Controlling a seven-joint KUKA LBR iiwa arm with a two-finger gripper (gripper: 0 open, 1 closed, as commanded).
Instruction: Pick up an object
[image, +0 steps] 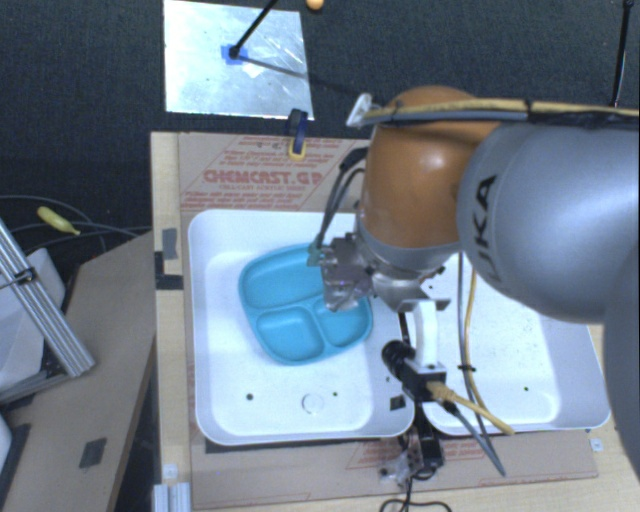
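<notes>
A blue divided plate (290, 305) lies in the left white bin (225, 400), tilted toward the bin's middle. My gripper (343, 290) hangs over the plate's right edge, under the orange band of the arm. Its metal body covers that edge, and the arm hides the fingertips.
The right white bin (530, 390) lies mostly under the arm. Cables and a black fitting (405, 365) hang over the wall between the bins. A cardboard sheet (250, 170) lies behind the bins, with a metal frame (40, 310) at the far left.
</notes>
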